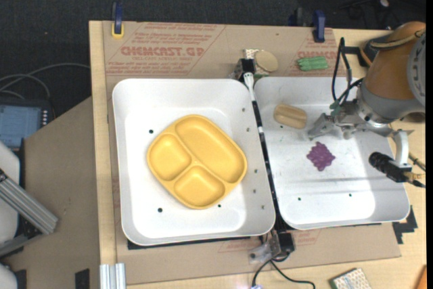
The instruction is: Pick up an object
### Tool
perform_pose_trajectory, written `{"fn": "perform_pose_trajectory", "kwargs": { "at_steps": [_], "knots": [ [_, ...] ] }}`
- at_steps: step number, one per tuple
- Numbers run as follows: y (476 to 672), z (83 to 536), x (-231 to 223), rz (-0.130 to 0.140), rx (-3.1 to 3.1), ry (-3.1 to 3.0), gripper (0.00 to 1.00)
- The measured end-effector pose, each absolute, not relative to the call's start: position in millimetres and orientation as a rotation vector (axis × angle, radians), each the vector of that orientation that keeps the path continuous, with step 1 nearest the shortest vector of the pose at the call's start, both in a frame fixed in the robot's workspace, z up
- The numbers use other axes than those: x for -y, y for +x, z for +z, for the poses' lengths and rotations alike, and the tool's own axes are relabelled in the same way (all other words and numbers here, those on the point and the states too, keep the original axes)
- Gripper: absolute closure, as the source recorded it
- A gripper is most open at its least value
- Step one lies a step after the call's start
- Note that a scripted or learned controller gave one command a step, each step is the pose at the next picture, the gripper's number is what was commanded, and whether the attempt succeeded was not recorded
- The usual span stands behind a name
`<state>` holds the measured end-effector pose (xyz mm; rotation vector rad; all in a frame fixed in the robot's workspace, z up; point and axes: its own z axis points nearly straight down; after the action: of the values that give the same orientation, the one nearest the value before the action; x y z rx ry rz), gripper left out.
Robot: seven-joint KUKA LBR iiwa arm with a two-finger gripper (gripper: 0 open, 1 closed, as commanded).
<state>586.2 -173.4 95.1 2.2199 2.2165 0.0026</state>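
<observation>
So the gripper (323,126) is down in the right bin (352,203), near the counter's far right corner; can't tell how wide it's open, nothing visibly in it. A tan block (291,116) lies just beside it, and a purple object (321,156) sits nearby. Yellow divided tray (196,160) fills the left bin (135,112).

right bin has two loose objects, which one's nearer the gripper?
The purple bumpy grape-like cluster, just below the gripper. The tan wooden block lies farther off, toward the bin's upper left.
</observation>
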Motion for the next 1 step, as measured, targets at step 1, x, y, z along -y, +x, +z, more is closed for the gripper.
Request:
{"fn": "perform_pose_trajectory", "kwargs": {
  "at_steps": [1],
  "knots": [
    [540.3, 84.4, 164.7, -0.004, -2.224, 2.228, 0.00]
  ]
}}
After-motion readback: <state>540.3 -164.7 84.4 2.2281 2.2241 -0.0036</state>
